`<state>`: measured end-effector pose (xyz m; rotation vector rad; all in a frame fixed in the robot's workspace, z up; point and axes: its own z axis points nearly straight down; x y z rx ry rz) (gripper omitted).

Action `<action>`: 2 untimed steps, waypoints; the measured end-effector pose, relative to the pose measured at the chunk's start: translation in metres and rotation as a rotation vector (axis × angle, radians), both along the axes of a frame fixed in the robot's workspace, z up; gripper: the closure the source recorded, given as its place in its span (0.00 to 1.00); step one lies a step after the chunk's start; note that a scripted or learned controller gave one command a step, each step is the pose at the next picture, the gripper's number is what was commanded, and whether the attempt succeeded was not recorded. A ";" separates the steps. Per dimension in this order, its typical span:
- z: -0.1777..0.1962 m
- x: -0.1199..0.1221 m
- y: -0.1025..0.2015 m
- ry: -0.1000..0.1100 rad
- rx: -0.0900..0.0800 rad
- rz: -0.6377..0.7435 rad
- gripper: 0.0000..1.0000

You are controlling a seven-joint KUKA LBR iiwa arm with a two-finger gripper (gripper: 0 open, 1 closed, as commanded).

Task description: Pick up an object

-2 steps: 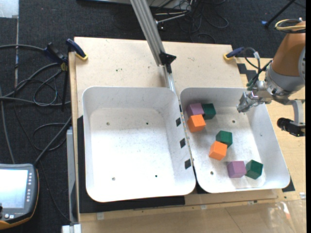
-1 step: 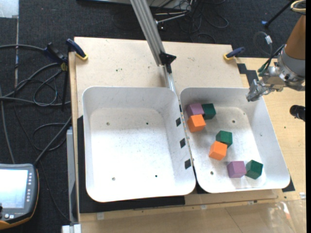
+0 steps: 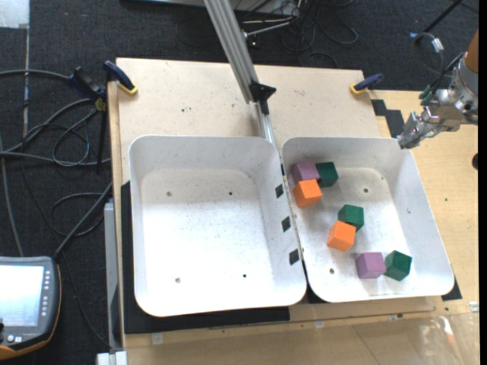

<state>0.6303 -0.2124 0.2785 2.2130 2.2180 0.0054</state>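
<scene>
A: where's the gripper (image 3: 411, 137)?
B: above the right bin's (image 3: 426, 204) far right corner, can't tell its jaw state. 6 blocks inside, orange block (image 3: 342, 236) mid-bin.

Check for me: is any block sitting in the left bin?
No. All six blocks lie in the right bin, while the left bin shows just its white floor.

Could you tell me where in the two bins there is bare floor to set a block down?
The left bin is bare floor from wall to wall. In the right bin, the strip along the far wall and right wall is free. Crowded: purple block, green block and orange block cluster near the divider; four more run toward the near right corner.
</scene>
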 end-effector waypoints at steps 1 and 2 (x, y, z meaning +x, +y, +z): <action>-0.017 -0.015 0.054 0.010 0.005 0.004 1.00; -0.032 -0.032 0.108 0.011 0.006 0.005 1.00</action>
